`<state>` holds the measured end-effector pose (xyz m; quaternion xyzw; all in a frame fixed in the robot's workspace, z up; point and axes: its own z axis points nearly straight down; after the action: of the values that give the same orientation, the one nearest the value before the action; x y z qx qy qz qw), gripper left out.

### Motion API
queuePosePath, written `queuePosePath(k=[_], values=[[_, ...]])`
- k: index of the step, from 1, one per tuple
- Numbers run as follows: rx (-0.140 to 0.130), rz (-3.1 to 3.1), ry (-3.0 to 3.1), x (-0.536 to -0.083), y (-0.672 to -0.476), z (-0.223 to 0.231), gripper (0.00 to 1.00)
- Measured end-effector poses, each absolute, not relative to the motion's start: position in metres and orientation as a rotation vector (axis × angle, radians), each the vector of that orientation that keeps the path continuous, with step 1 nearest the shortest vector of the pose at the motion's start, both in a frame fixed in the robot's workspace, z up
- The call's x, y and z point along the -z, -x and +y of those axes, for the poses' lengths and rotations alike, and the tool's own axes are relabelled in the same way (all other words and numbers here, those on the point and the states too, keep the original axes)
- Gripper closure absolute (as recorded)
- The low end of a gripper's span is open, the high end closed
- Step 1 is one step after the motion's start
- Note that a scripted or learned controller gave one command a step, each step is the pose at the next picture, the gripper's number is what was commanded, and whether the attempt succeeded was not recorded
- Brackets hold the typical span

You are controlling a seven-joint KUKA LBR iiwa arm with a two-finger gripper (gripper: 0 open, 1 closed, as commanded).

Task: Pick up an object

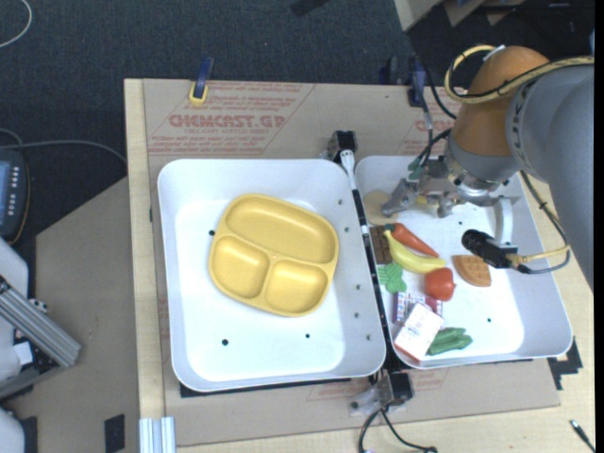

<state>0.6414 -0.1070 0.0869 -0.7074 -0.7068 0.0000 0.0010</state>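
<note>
Over the right bin's (543, 324) far end: grey arm with orange band (495, 92) reaching in from the right, wrist bent downward. Gripper (422, 194) low above the bin floor, just beyond the banana (415, 255); finger state cannot be told. Nothing seen between fingers. Nearer than the banana: carrot (415, 241), tomato (440, 285), green leaf (391, 277), white packet (417, 330).

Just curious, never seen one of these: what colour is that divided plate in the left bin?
The divided plate is plain yellow, seen clearly in the camera view.
</note>
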Motion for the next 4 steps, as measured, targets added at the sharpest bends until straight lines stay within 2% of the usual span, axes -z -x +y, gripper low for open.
queuePosePath(k=[1,3,4], values=[[0.006,-2.224,2.226,-0.102,-0.643,-0.108,1.00],[0.005,-2.227,2.224,-0.220,-0.644,-0.104,1.00],[-0.004,-2.216,2.220,-0.214,-0.591,-0.093,1.00]])
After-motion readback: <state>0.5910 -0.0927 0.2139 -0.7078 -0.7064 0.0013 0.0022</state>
